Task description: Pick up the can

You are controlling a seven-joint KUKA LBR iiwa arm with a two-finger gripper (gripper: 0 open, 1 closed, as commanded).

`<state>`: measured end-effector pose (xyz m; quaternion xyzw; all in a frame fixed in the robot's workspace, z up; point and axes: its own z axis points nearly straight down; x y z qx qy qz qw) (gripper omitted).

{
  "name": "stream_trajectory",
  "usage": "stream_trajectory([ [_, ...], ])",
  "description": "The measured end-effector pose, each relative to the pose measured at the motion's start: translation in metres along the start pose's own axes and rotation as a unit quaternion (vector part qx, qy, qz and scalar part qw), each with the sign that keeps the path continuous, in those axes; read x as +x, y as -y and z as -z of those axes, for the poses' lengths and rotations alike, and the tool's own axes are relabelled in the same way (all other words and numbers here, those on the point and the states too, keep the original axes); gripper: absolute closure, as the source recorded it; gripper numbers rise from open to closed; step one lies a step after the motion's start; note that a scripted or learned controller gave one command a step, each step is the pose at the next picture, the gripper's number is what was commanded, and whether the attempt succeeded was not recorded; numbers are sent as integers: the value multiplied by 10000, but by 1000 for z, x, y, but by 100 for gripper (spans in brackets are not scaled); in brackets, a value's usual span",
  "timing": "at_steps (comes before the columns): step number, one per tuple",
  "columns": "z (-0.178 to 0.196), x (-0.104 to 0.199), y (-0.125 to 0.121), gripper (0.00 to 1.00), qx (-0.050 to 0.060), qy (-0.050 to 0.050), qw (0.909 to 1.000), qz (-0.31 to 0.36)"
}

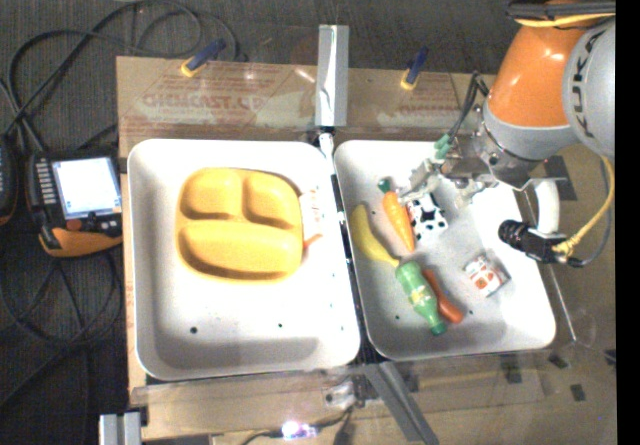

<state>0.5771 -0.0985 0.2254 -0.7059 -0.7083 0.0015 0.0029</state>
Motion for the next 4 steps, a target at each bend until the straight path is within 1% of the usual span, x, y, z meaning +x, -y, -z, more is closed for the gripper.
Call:
stream_trajectory([
  [1, -73, -50, 51, 0, 0, -2, 9998, 175],
  [2, -73, -115, 78, 0, -15, 2, 9984, 561],
  [3, -41, -91, 93, 0, -11, -5, 9985, 554],
  [4, -125, -118, 79, 0, -17, -30, 9985, 552],
])
